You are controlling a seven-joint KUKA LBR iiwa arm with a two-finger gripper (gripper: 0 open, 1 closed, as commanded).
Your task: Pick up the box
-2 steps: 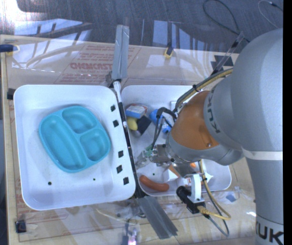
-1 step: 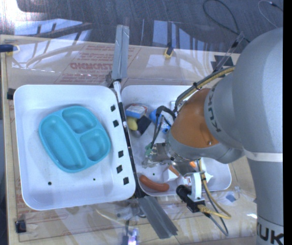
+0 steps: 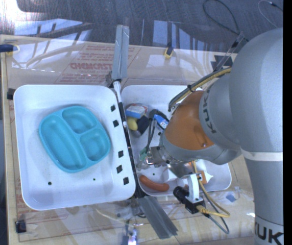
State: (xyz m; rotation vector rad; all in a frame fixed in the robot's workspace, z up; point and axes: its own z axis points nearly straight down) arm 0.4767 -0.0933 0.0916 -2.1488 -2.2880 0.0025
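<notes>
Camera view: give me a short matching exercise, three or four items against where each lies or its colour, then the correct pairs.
Things:
1. divided plate
2. sausage
3. arm's wrist band
4. clamp

Descriptions:
A. orange, above the right bin
B. light blue, lying in the left bin
C. reddish brown, near the right bin's front edge
D. blue, at the bench's far left corner

Pairs: 1-B, 2-C, 3-A, 4-D
</notes>
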